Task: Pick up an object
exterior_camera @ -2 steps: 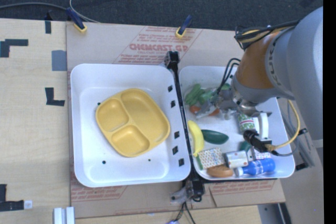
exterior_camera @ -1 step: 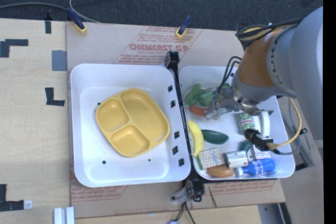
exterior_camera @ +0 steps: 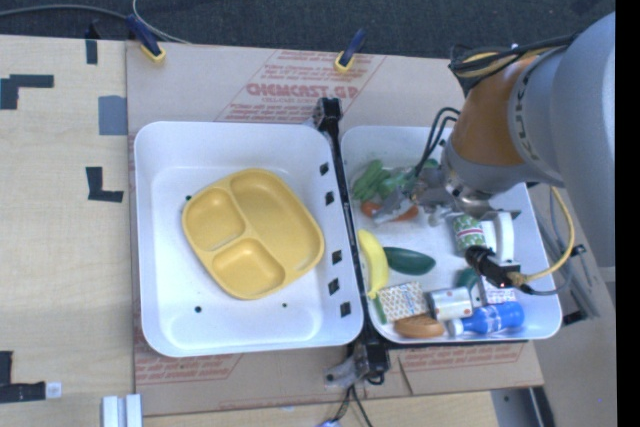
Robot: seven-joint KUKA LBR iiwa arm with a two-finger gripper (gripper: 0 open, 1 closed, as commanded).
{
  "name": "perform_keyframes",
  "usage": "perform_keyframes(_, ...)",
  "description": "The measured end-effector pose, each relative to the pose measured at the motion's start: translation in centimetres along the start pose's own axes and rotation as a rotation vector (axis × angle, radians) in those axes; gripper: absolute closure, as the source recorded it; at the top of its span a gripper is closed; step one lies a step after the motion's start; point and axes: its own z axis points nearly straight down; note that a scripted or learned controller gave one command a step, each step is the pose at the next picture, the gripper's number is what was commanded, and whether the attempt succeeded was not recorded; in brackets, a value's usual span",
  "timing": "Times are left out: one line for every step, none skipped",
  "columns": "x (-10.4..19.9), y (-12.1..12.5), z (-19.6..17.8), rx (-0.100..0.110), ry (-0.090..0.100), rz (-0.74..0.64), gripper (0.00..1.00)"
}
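At the near edge of the right bin [exterior_camera: 545, 323] the small things lie crowded together: a blue bottle [exterior_camera: 492, 320], a white box [exterior_camera: 449, 300], a brown bun-like piece [exterior_camera: 420, 325] and a patterned packet [exterior_camera: 399, 299], all touching or almost touching, probably because they were simply dropped there in a heap. Just beyond them a banana [exterior_camera: 373, 260] rests along the divider wall beside a dark green oval vegetable [exterior_camera: 408, 261], and a small can with a green label [exterior_camera: 468, 235] stands near the arm. In the left bin [exterior_camera: 160, 215] a yellow compartment tray [exterior_camera: 253, 232] lies alone, flat and turned at an angle. Farther back in the right bin, the gripper [exterior_camera: 432, 193] is low over some green leafy toy vegetables [exterior_camera: 376, 180] and a small red-orange piece [exterior_camera: 385, 209]. This position suggests that one of these is the object chosen for picking. The wrist hides the gripper's working end, so I cannot tell how far it is open or whether it has taken anything.
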Motion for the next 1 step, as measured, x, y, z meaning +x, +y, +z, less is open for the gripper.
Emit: perform_keyframes(0.17,-0.01,-0.89,0.001,0.003,-0.001,1.0)
